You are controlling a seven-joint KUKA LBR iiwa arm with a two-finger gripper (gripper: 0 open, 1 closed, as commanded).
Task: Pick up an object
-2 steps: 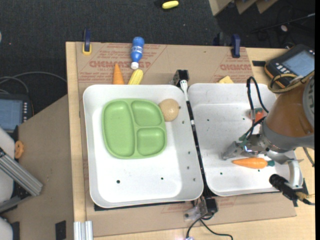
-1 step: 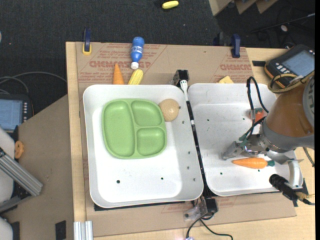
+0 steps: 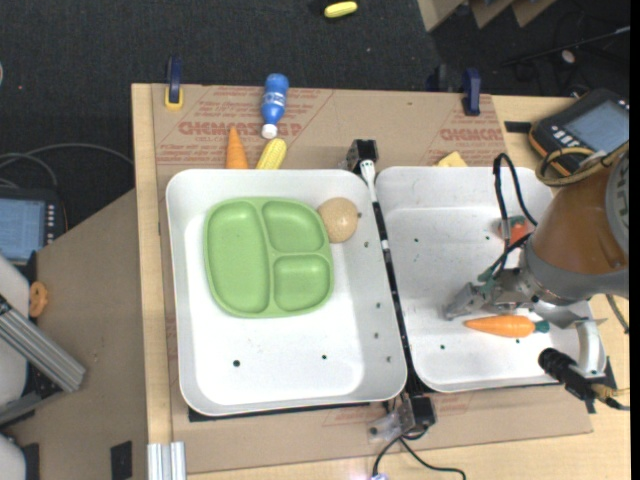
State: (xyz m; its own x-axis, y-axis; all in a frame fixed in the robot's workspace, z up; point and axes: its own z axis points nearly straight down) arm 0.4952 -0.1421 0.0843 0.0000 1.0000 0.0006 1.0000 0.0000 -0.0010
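Two shallow white plastic bins sit side by side on my cardboard-covered bench, and I am reaching into the right bin [image 3: 440, 368] from the right. My grey metal two-finger gripper [image 3: 462, 308] is low over that bin's floor, pointing toward the left, with my orange-banded wrist behind it. Whether my fingers are spread or closed I cannot tell from this slanted look down; nothing is visibly caught between them.

Just beside my gripper, on its near side, lies a small orange plastic carrot with a green stub [image 3: 500, 325], flat on the bin floor and pointing left. It looks close to touching my fingertips, but I cannot tell if there is contact. A small red-orange piece [image 3: 515, 232] shows farther back in the same bin, partly hidden by my black cable.

The left bin [image 3: 270, 378] holds a light green three-compartment plate [image 3: 268, 256], with a tan round ball-like object [image 3: 339, 218] just beside the plate's right rear corner.

Behind the bins, on the cardboard, are a blue and white toy bottle [image 3: 273, 105], an orange cone-shaped toy [image 3: 235, 151] and a yellow corn-like toy [image 3: 271, 154].
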